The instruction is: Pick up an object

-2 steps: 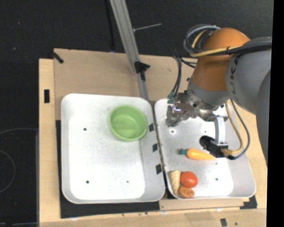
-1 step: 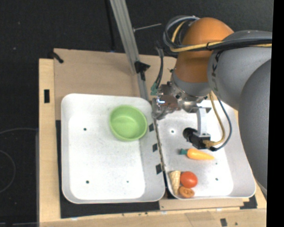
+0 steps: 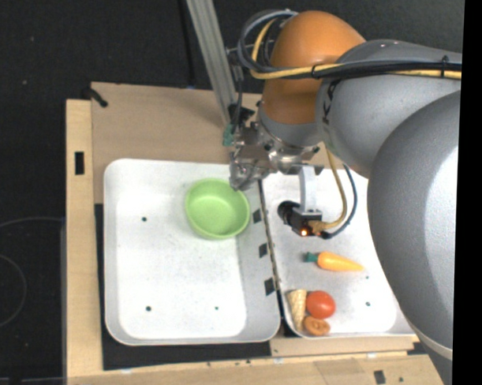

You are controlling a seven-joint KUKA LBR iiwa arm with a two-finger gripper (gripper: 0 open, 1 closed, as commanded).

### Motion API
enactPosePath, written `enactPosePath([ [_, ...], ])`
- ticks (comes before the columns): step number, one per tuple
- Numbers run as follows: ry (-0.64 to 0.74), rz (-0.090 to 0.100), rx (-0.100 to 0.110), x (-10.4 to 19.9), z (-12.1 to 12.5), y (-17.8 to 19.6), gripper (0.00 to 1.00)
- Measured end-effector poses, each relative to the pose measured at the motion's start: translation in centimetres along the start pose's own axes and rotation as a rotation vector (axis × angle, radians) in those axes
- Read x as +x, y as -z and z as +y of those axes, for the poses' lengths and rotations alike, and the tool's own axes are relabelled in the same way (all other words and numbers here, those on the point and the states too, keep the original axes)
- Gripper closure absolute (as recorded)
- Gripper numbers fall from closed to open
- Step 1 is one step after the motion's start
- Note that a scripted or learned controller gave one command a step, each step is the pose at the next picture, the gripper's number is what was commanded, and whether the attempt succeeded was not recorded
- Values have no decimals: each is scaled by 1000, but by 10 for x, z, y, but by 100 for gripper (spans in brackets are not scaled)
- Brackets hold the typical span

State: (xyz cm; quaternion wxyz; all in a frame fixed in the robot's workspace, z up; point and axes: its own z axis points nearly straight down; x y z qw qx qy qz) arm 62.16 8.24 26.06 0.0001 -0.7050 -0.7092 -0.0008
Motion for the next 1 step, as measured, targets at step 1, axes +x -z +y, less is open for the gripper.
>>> enactPosePath([
  [1,-3,-4,1,-4,0,0,0],
])
